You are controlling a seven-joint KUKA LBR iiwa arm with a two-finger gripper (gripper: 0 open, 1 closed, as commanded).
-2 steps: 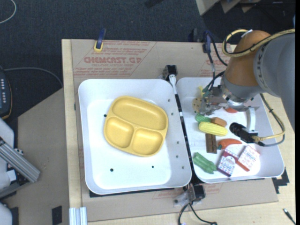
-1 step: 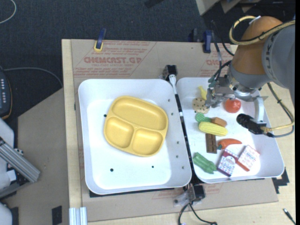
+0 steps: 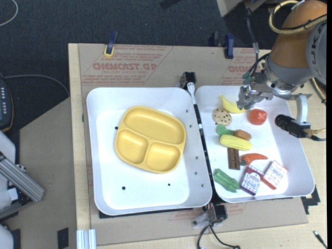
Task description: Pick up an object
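**Claw parked over the banana, right bin**

Claw [image 3: 248,100] is sitting at the upper part of the right bin [image 3: 306,166], right next to the banana [image 3: 230,105] and just left of the tomato [image 3: 257,116]. From my feed I honestly can't tell if it's open, closed or gripping anything. Below it there's a cookie [image 3: 222,116], corn [image 3: 235,142], a chocolate bar [image 3: 234,158], a green pepper [image 3: 225,179] and two little cartons [image 3: 264,177]. Left bin [image 3: 101,188] has the yellow divided plate [image 3: 150,139] in the middle.
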